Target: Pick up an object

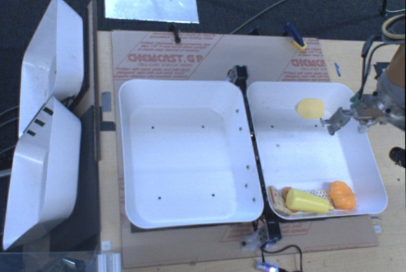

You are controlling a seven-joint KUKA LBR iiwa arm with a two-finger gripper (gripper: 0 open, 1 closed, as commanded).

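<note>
so the grey arm's two-finger claw is sitting at the right edge of the right-hand shallow white plastic bin, reaching in over its rim, and honestly i cannot tell whether it's apart or together, it's too small and blurry from this angle. nothing looks to be in it. nearest candidate is the pale yellow rounded lump lying near the bin's far wall, just beside the claw, up and to its left. it's only a bit wider than tall in the view, so its long axis runs roughly left to right across the bin and it doesn't really point anywhere. the other stuff is crammed into the near corner: a long yellow banana-shaped piece with its long axis also left to right, tilted a little, touching a round orange fruit-shaped thing on its right, both on top of some flat tan waffle-like piece. what could go wrong, my guess: the lump looks smooth and round, so a slightly off-centre pinch could squirt it sideways into the wall. it's also close to the wall, so one finger might clip the rim coming down. going for the corner pile instead risks grabbing two things or just shoving them around. left white bin on the tabletop isn't in play.
</note>
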